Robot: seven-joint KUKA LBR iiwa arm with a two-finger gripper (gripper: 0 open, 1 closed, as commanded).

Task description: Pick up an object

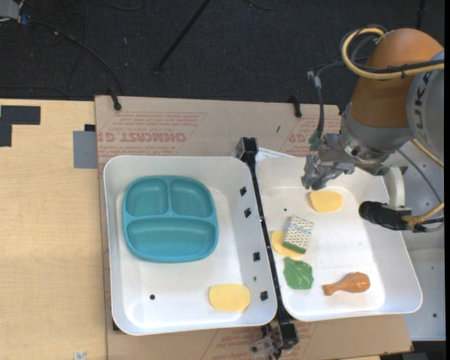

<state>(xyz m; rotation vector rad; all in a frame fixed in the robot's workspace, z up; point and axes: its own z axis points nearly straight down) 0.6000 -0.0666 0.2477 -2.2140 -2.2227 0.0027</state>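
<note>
Yellow disc point(229, 297) in left bin point(120, 291) | gripper point(316, 179) above yellow piece point(326, 201), right bin point(405, 276) | jaw state: cannot tell

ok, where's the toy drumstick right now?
The toy drumstick lies in the right bin, near its front edge, just right of the green leaf piece and well in front of the tool.
</note>
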